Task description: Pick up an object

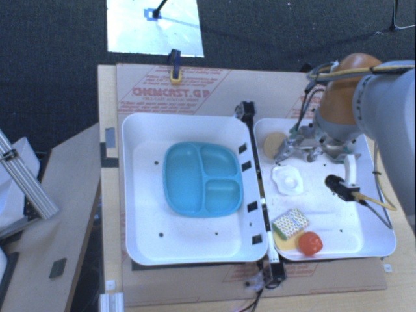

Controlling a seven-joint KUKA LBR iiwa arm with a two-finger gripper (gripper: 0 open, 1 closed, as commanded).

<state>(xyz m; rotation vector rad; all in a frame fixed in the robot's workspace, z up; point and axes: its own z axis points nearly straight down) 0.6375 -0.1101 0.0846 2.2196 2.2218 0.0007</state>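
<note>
We see the claw [300, 149] low over the back of the right bin [370, 239]; we cannot tell its state or whether it grips anything. Just below it lies a white piece [287, 179], a tan disc [273, 145] to its left. Nearer the front sit a checkered block [290, 223] and red ball [310, 242]. The left bin [140, 194] holds a blue divided plate [201, 179].

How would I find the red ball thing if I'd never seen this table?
Look at the right white bin, the one without the blue tray. Go to its near edge, toward the divider. The tomato-like red ball sits beside a small checkered box; it is the only round red thing there.
</note>
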